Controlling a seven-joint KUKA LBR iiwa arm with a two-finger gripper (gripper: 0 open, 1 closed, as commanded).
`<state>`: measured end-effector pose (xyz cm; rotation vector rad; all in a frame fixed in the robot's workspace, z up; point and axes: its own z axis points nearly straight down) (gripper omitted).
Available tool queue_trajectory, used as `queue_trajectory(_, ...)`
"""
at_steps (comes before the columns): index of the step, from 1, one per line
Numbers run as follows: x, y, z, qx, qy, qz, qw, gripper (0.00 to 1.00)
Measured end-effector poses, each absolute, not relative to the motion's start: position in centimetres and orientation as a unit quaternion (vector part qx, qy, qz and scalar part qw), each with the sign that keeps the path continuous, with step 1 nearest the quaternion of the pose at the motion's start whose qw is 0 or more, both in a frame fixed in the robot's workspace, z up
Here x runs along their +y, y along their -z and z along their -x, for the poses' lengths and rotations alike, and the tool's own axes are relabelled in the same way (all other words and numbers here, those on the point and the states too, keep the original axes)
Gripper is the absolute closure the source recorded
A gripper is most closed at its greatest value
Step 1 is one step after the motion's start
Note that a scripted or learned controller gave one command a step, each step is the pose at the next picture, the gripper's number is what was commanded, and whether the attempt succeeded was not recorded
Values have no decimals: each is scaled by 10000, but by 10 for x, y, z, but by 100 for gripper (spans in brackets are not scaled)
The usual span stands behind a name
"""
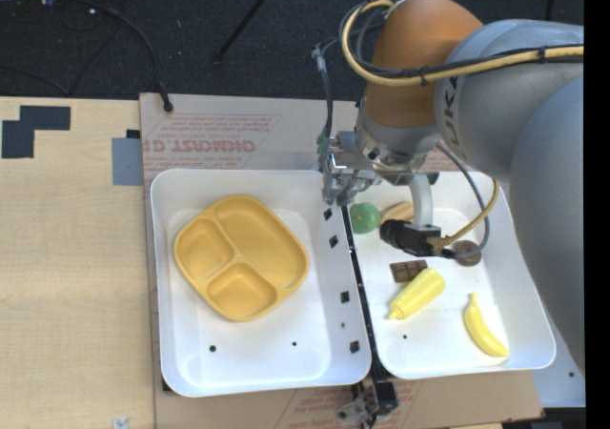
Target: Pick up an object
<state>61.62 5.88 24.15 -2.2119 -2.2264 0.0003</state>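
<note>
My gripper [337,191] hangs over the far left corner of the right bin [530,353], close to the divider between the two bins. A small green ball [364,217] lies just to its right and a little nearer the camera, apart from it. Further toward the front of this bin are a small brown block [408,271], a yellow squeeze bottle [416,294] and a yellow banana [484,326]. Nothing can be seen held under the gripper.
The left bin [181,360] holds a yellow divided plate [240,255]. The grey arm with its orange band [419,46] covers the far right of the right bin. A tan object [398,211] peeks out beside the green ball.
</note>
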Motion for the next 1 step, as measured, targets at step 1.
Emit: queue_trajectory(1,111,-226,-624,-7090,-10,7052,14,100)
